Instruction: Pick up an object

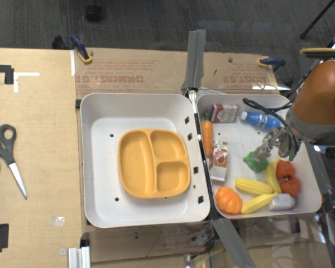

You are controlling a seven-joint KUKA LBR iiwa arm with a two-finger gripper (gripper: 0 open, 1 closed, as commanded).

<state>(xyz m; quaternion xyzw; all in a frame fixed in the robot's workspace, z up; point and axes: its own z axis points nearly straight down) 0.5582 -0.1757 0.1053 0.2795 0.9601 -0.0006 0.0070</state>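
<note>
Pumpkin (pixel 229 200) at bin's (pixel 310 208) six o'clock; green toy (pixel 255 162) sits mid-bin under gripper (pixel 266 149), whose spread I cannot tell; probably light, stiff, slick plastic, best pinched across its narrow upper part.

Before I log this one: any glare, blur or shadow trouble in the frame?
Camera view: even lighting, soft shadows, no strong glare on the left bin or the yellow divided plate; the gripper over the green toy looks slightly soft, so its fingers are hard to read; the scissors are sharp.
</note>
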